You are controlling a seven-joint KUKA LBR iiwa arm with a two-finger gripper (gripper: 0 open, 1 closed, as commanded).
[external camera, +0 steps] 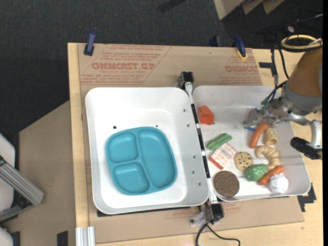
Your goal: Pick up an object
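Hand (261, 118) low in right bin (225, 99); can't tell its state. Orange carrot (258, 135) just nearer, long axis slanting near-left from it.

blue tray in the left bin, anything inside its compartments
Nothing lies in the three compartments of the blue tray; all show bare blue. It sits flat in the left bin, so the bin floor beneath it is covered and cannot be seen.

The arm (306, 83) is grey with an orange band, black cables looping alongside its metallic wrist.
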